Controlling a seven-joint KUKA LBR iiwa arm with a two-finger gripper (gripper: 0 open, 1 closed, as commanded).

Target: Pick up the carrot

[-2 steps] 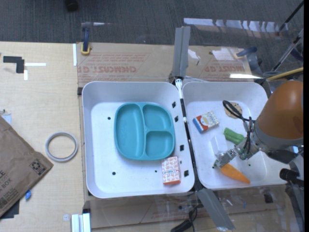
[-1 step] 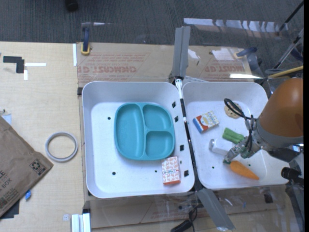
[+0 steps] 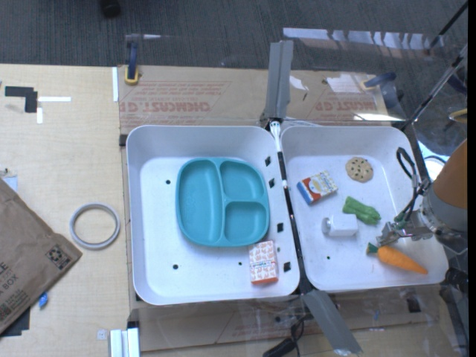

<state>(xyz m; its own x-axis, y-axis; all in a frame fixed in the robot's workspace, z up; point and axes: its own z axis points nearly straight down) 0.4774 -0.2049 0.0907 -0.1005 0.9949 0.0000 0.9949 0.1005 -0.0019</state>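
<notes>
We see the gripper (image 3: 392, 234), jaws' state unclear, hovering just above the carrot (image 3: 402, 259), whose long axis runs left-to-right, leafy end nearest.

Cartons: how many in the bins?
2. One carton stands in the left bin, at its front edge, below the teal tray. The other carton lies in the right bin, left of the cookie.
</notes>
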